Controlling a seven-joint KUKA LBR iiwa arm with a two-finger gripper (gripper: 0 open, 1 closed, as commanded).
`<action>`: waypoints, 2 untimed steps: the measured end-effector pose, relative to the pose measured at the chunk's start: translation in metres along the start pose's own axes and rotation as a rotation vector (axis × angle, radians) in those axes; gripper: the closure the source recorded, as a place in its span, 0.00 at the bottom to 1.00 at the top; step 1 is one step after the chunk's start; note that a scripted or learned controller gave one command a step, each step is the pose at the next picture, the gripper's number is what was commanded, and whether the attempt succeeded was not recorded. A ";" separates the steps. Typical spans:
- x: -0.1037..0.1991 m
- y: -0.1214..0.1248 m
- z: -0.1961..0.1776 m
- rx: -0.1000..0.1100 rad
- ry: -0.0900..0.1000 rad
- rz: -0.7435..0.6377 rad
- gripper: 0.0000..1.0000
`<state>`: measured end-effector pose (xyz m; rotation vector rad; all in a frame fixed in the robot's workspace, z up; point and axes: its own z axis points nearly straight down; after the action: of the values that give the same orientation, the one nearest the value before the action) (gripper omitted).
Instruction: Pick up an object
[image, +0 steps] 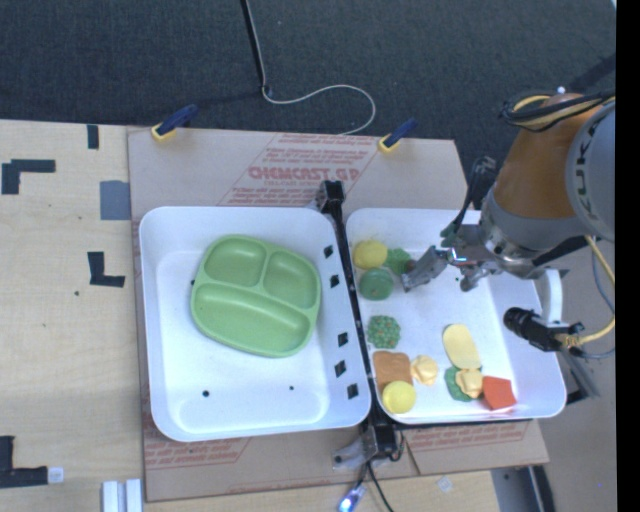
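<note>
The right bin holds several toy foods. A yellow ball and a round green piece lie by its left wall, with a green leafy piece beside them. Lower down are a broccoli floret, an orange block, a yellow lemon, a small yellow piece, a pale yellow oval, a green piece and a red-orange block. My gripper hangs over the upper middle of this bin, open, with nothing between its fingers.
A green divided plate lies in the left bin. A black divider runs between the bins. The grey and orange arm comes in from the right, with a black fitting over the bin's right side.
</note>
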<state>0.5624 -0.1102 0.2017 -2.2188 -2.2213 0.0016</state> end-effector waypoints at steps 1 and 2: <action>0.085 -0.036 0.019 0.005 0.003 -0.006 0.00; 0.167 -0.061 0.018 0.004 0.003 -0.009 0.00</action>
<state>0.5011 0.0567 0.1836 -2.2058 -2.2274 0.0020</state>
